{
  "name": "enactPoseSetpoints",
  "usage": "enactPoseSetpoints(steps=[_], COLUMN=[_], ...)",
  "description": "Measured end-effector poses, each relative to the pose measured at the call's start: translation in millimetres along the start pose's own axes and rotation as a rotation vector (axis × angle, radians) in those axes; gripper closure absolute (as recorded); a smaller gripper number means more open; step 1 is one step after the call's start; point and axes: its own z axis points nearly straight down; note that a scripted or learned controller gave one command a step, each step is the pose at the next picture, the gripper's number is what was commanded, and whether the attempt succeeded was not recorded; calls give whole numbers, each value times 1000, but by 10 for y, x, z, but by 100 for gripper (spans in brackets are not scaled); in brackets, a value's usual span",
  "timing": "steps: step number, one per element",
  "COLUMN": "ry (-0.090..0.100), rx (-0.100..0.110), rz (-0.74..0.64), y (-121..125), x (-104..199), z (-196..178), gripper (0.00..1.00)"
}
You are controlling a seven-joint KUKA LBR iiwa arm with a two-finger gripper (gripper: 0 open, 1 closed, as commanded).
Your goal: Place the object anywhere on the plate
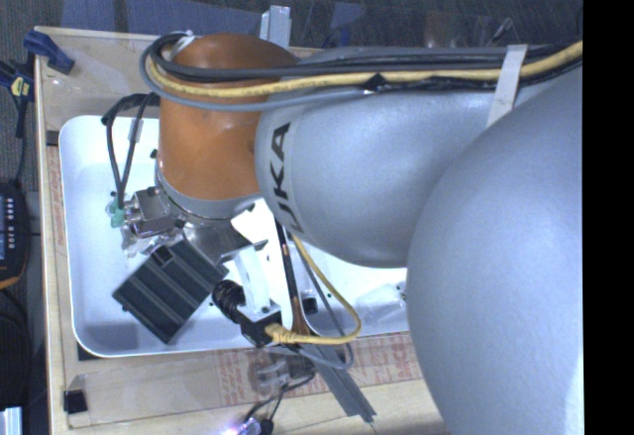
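Note:
My gripper [147,223] hangs low over the left white bin [79,225], under the orange band of the wrist [213,116]. Only its grey metal body shows, on the left side of the wrist. A small green bit [117,217] sits right beside that metal body, at the end of a black cable; I cannot tell what it is. The arm hides the middle and right of the left bin.
The grey arm [426,185] covers most of the bench, including nearly all of the right bin, of which a strip of floor [371,279] shows. Bare white floor of the left bin shows along its left and front sides. A wooden bench edge [149,388] runs in front.

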Motion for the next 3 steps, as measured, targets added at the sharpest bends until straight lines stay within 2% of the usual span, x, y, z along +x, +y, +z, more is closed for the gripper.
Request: enactPoseSetpoints(steps=[1, 2, 3], ry=[1, 2, 2], rx=[1, -1, -4], rz=[285, 239, 5], y=[-124, 41, 48], x=[-613, 199, 240], z=[138, -593, -1616], gripper=[100, 100, 100])
